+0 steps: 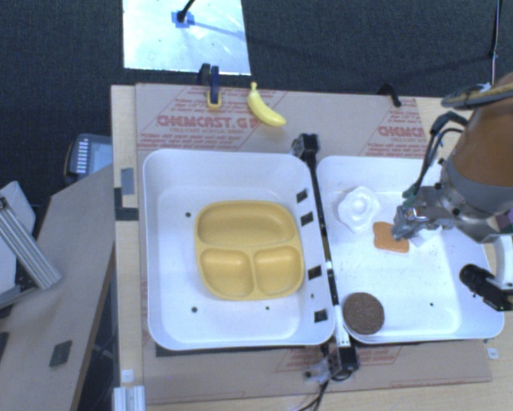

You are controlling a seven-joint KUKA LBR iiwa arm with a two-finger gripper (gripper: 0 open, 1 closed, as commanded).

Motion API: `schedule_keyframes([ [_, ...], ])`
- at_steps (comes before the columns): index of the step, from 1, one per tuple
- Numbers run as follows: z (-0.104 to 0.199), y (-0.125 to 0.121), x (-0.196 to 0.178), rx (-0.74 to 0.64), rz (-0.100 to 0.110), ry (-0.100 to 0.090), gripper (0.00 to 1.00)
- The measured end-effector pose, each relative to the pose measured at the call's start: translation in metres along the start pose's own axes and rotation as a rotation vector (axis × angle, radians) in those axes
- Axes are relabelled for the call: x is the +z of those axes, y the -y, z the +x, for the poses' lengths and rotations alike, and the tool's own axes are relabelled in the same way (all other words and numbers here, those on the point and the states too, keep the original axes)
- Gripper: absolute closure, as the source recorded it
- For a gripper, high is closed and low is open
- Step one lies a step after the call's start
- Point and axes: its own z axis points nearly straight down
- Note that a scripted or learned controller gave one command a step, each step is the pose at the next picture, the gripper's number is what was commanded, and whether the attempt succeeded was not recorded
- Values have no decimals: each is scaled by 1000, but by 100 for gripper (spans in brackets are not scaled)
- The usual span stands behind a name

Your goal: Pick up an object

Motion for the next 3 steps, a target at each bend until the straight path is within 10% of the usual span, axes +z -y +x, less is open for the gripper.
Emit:
schedule_keyframes([
  [1,0,-2,-46,1,1,0,100],
  [3,91,-70,-21,-4,6,-1,100],
])
